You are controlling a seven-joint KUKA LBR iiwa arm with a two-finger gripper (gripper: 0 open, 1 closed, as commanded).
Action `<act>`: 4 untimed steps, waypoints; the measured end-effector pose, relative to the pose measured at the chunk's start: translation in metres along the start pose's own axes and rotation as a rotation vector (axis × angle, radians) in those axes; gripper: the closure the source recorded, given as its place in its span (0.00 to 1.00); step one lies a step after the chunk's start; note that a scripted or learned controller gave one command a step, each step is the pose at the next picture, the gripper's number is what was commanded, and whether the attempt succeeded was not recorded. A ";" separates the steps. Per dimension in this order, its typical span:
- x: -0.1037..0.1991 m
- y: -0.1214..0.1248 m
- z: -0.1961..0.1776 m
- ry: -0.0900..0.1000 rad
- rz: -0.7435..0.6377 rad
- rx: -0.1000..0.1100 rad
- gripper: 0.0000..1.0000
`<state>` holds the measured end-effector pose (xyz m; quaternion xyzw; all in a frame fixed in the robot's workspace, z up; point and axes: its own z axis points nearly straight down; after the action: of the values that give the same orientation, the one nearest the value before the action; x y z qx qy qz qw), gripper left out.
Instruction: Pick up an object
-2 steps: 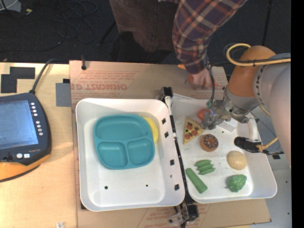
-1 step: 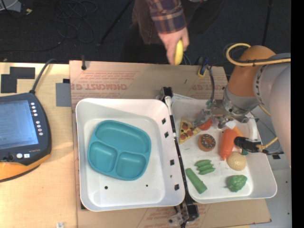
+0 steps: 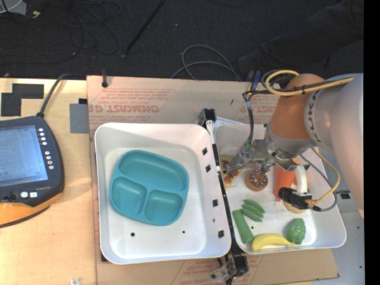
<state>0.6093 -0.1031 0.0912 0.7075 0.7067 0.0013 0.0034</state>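
The gripper [image 3: 256, 164] is low over the back part of the right bin [image 3: 332, 233], and it is partly hidden under the wrist of the arm [image 3: 320, 117], so it is not possible to tell how it stands or if it has something. Just below it, there is a small round brown object [image 3: 257, 180], very near to the gripper; contact cannot be judged. To the left of this, close to the wall between the two bins, there is a small red and yellow thing [image 3: 230, 174], too small to name it. On the right of the round object there is an orange piece [image 3: 285, 177], partly covered by a white and black part of the arm.

More to the front of the same bin lie a green pea pod [image 3: 253, 209], a long green vegetable [image 3: 241, 225], a yellow banana [image 3: 272, 241] and a green broccoli [image 3: 297, 230]; the banana is just beside the broccoli.

The left bin [image 3: 119, 242] carries a teal plate [image 3: 149, 187] with three compartments. On the bench at the far left there is a tablet device [image 3: 24, 159] with an orange edge
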 end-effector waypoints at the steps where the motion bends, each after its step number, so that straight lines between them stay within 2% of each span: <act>1: 0.007 -0.039 0.000 -0.002 0.005 -0.002 0.00; 2: 0.007 -0.086 -0.001 -0.002 0.004 -0.003 0.00; 3: 0.017 -0.030 0.001 -0.003 0.000 0.001 0.00; 4: -0.008 -0.086 -0.001 0.003 0.003 0.001 0.00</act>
<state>0.5238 -0.1106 0.0917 0.7085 0.7057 0.0019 0.0017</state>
